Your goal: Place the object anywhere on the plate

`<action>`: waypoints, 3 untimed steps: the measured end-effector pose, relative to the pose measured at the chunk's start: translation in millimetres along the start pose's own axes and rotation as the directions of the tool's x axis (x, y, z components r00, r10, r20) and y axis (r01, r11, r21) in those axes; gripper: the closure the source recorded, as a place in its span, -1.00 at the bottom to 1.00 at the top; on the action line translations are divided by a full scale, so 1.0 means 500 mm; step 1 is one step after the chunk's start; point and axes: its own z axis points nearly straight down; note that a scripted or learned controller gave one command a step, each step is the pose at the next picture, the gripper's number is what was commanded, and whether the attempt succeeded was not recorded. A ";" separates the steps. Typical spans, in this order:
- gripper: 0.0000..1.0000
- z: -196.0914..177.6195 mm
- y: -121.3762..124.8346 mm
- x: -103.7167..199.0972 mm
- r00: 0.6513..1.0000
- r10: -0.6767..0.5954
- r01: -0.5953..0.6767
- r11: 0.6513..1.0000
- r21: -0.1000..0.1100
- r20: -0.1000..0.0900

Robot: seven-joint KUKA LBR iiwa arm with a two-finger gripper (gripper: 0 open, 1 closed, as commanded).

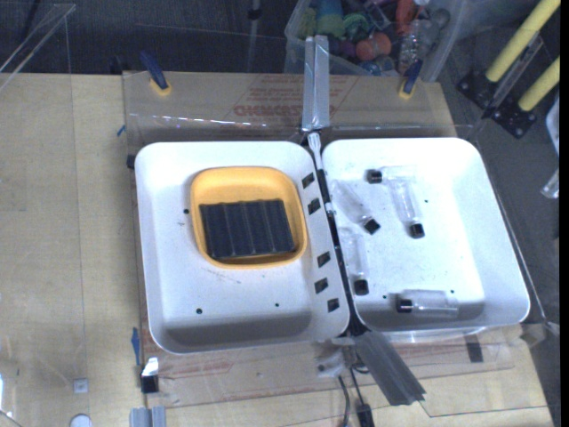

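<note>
a dark ribbed block point(246, 228) is seen lying flat on the yellow plate point(244, 181), which is set in the left bin point(164, 181). its long axis is laid across the view, left to right, nearly square with the plate's edges. its ribs are run the other way, from far to near. the block is rectangular, blackish grey, and divided into about five parallel ridges. most of the plate's floor is covered by it. in the right bin point(467, 212) several clear tubes point(404, 198) with black caps are scattered. red print point(276, 107) is carried on the clear sheet behind the bins, but it is too blurred to be read. whether the gripper is apart or together cannot be told.
</note>
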 end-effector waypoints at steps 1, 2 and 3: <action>-1.00 -0.037 -0.068 0.074 0.977 -0.212 0.212 0.977 0.000 0.000; -1.00 -0.061 -0.078 0.084 0.919 -0.395 0.395 0.919 0.001 0.007; -1.00 -0.060 -0.078 0.084 0.823 -0.568 0.568 0.823 0.001 0.006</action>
